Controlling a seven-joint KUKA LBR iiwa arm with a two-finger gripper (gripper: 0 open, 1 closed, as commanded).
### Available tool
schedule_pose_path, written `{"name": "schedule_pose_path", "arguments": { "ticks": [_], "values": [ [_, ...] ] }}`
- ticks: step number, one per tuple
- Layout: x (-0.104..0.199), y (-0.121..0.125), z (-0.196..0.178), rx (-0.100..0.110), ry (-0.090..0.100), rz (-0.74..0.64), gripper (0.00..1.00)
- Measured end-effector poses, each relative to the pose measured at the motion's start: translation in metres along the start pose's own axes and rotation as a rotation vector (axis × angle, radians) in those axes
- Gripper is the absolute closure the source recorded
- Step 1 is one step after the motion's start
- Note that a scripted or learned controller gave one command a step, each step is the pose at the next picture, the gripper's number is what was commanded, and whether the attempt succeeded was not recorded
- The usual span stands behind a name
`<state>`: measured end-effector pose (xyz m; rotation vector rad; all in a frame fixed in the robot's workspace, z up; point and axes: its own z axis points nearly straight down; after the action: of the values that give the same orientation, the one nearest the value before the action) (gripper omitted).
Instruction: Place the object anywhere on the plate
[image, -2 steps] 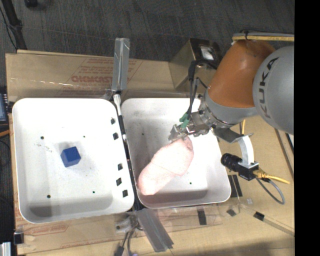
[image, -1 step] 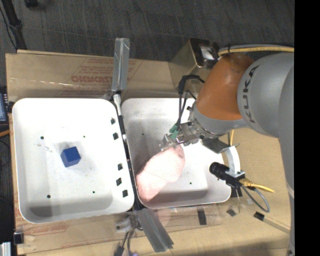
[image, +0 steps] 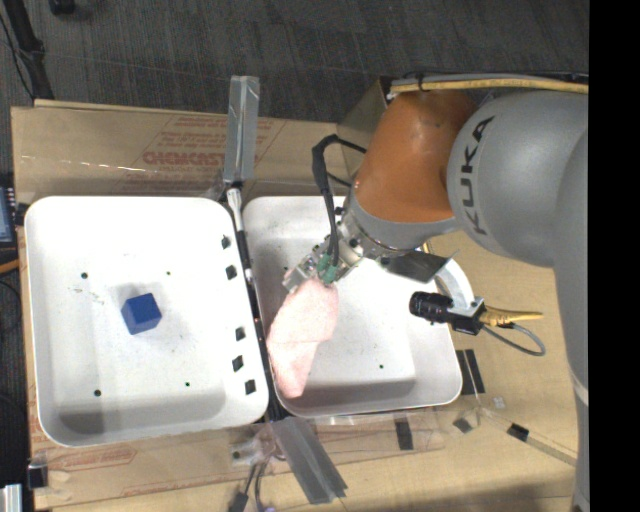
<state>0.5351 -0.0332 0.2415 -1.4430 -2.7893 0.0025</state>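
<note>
A dark grey carpeted floor (image: 200, 50) runs across the top of the view. Below it sits a bench covered with brown cardboard (image: 120, 140) printed with faded red lettering. Black cables (image: 25, 40) trail over the floor at the upper left corner. Strips of grey tape (image: 243, 120) cross the cardboard. The light is even and bright, with soft shadows.

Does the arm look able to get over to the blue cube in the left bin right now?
Probably yes: the blue cube sits alone and uncovered. But the claw is over the right bin at the pink plate, so it must cross the divider.
</note>
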Motion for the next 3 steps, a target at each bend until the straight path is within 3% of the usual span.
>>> {"name": "schedule_pose_path", "arguments": {
  "ticks": [2, 3],
  "values": [
    [0.038, 0.086, -0.003, -0.003, -0.004, -0.81, 1.0],
    [0.07, 0.13, -0.007, -0.003, -0.004, -0.961, 1.0]
  ]
}}
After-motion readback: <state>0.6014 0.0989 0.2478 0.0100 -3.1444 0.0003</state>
